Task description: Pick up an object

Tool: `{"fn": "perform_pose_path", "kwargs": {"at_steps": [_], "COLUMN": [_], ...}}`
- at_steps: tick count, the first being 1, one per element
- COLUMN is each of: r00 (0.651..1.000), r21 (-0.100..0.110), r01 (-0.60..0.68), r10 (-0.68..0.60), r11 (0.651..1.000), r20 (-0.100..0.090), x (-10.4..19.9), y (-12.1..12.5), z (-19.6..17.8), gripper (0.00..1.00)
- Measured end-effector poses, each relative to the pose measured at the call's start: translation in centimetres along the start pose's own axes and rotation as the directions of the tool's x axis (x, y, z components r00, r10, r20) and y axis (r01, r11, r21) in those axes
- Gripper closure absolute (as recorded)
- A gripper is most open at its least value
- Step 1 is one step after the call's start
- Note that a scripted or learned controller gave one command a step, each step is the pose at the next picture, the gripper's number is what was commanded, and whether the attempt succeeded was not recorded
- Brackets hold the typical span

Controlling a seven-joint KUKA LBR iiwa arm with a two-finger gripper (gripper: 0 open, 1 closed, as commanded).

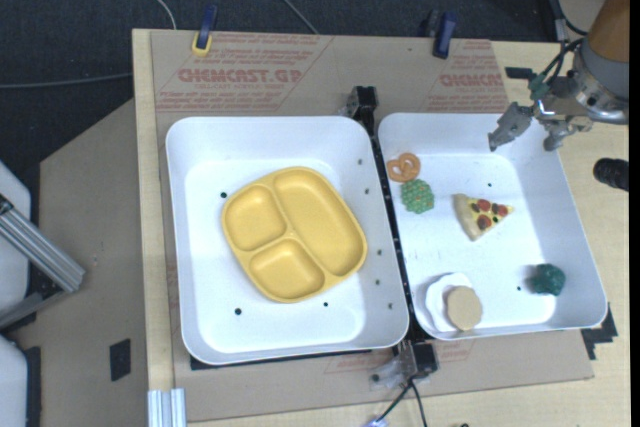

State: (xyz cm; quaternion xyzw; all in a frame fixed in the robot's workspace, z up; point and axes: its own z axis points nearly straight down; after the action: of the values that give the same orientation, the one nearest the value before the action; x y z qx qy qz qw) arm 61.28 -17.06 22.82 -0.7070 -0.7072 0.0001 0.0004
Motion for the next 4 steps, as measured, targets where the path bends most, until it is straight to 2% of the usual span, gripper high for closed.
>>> {"fn": "perform_pose_path", "kwargs": {"at_steps": [2,3,4], "r00": [1.0,1.0,1.0], "r21": [0.007,0.003,-0.001], "r01": [0.001,0.0,0.0], "r10": [-0.001,0.0,0.0], "r11": [1.0,1.0,1.0], "r20": [-0.002,0.0,0.0], "x": [0.3,0.3,0.3], "y": [0.0,0.0,0.1], "z": [12.6,14.5,13.2], "gripper": [0.0,0.0,1.0]}}
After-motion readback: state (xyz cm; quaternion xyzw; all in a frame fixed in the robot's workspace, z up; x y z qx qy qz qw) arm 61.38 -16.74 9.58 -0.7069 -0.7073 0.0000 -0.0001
